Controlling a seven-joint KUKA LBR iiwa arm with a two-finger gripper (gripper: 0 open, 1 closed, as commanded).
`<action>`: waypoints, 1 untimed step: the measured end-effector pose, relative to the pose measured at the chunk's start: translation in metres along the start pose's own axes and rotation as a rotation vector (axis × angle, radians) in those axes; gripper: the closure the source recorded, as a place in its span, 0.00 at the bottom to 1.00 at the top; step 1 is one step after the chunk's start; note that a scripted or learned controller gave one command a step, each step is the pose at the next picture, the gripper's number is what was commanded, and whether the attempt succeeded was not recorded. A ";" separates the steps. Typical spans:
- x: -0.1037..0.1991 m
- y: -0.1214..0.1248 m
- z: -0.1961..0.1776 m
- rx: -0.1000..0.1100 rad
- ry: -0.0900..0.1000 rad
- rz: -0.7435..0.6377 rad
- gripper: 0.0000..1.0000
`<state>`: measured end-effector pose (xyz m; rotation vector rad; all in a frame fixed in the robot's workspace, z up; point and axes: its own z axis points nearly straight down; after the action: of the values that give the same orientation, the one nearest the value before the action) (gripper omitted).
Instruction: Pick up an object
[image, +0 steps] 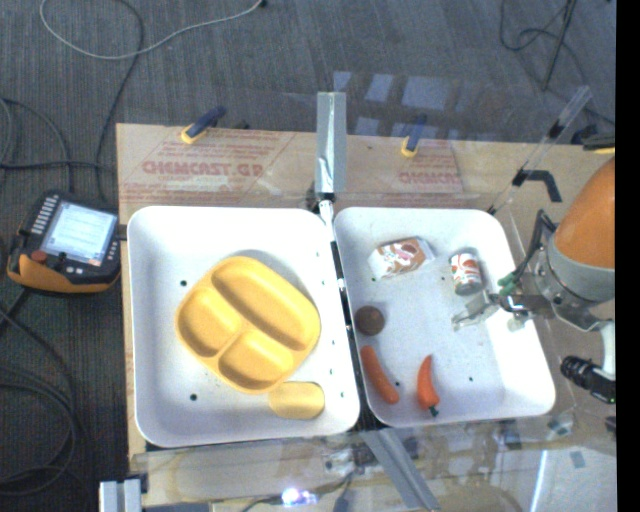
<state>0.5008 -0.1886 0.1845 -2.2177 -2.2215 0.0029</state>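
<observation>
Our jaws look open w/ nothing in them, right by the small can (465, 271). We think it could roll away.

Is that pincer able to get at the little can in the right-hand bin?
Probably yes. The pincer hangs just below the can in the right bin, and nothing lies between them.
</observation>
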 end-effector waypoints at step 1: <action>-0.020 0.081 0.090 -0.007 0.003 0.061 0.00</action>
<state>0.5811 -0.2084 0.0938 -2.2863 -2.1547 -0.0079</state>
